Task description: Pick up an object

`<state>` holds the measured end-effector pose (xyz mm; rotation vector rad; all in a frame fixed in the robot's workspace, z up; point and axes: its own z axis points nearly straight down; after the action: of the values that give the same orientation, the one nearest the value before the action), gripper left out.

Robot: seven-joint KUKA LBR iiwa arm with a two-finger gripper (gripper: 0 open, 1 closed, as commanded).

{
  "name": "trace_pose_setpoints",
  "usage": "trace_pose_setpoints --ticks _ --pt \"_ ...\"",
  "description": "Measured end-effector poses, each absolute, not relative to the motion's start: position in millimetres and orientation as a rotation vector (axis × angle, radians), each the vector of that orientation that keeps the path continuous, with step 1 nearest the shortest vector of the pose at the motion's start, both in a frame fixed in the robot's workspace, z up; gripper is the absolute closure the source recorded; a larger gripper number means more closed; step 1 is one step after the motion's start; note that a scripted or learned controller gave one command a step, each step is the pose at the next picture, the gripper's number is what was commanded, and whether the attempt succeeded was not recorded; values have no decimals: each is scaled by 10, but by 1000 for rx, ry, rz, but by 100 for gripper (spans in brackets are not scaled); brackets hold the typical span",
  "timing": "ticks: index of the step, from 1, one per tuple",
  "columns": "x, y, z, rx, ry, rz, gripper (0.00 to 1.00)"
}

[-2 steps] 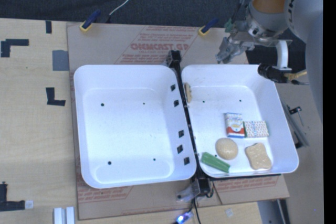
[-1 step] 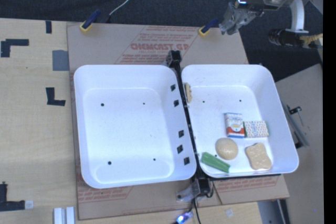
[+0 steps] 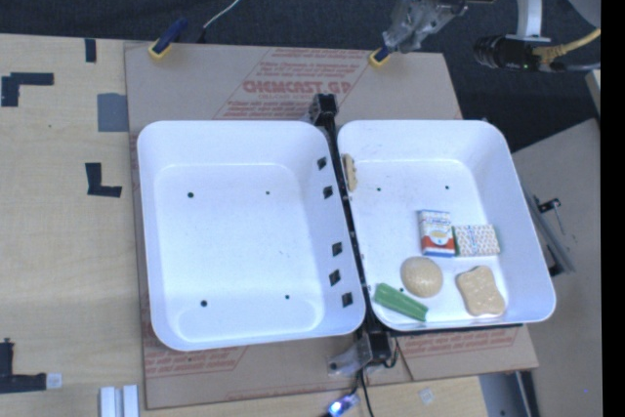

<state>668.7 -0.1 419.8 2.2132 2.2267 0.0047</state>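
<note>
In the right bin (image 3: 508, 173), near its front corner, lay a small carton (image 3: 436, 232), a patterned packet (image 3: 477, 240), a round bun-like lump (image 3: 422, 276), a tan biscuit shape (image 3: 480, 291) and a green stick (image 3: 401, 303). We judged all of them light; the carton looked stiffest, best taken across its narrow sides. A small piece (image 3: 350, 174) by the divider was hard to identify. The gripper (image 3: 408, 24) hung behind the bins holding nothing; how far it stood open we could not tell.
</note>
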Motion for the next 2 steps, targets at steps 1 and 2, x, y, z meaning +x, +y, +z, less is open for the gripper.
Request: trace_pose_setpoints --ticks 1,2 --pt "6685 404 4448 2215 2225 3 100" --pt "6684 837 4787 2215 2225 4 100"
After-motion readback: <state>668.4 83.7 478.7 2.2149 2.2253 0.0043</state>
